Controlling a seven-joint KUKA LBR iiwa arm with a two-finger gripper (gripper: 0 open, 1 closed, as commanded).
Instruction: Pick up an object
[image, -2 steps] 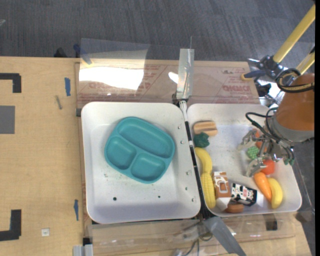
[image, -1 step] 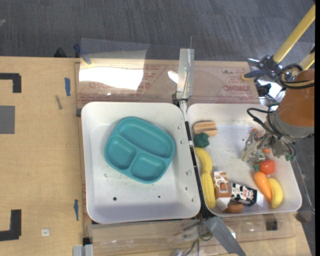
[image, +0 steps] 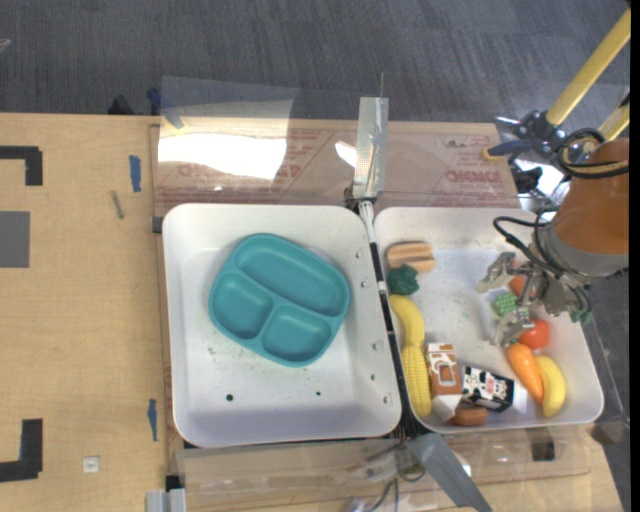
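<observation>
While the gripper (image: 520, 300) hangs low in the right bin (image: 585, 405), its grip cannot be judged; a tomato (image: 537, 335) lies just beside. Approach step; next needs centring, closing.

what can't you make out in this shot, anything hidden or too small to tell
- Gripper, camera view: its metal parts blur together over the red toy, so open or shut, and any hold, cannot be told.
- Arm: cut off by the right edge.
- Small box: its print is too small to read.
- Brown item at the right bin's near wall: partly hidden, kind unclear.
</observation>
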